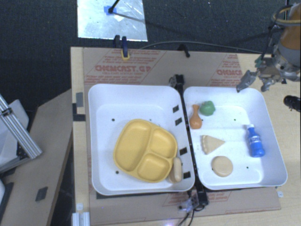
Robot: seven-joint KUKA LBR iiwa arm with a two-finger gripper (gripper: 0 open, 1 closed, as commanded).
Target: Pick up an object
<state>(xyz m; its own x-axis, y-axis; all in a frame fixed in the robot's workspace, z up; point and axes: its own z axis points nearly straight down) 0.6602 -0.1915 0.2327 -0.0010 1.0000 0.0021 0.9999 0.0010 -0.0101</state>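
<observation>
We saw the gripper (256, 80) at the frame's upper right, fingers spread with nothing between them, above the right bin (273, 140); the arm (288, 36) was cut off by the frame edge.

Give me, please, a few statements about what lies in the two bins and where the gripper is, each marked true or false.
1. The yellow tray lies in the left bin. True.
2. The blue bottle lies in the left bin. False: it lies in the right bin, near its right wall.
3. The gripper hangs above the right bin's far right corner, holding nothing. True.
4. The green ball touches the round biscuit. False: they lie apart, with the wedge between them.
5. The orange gourd lies beside the green ball. True.
</observation>
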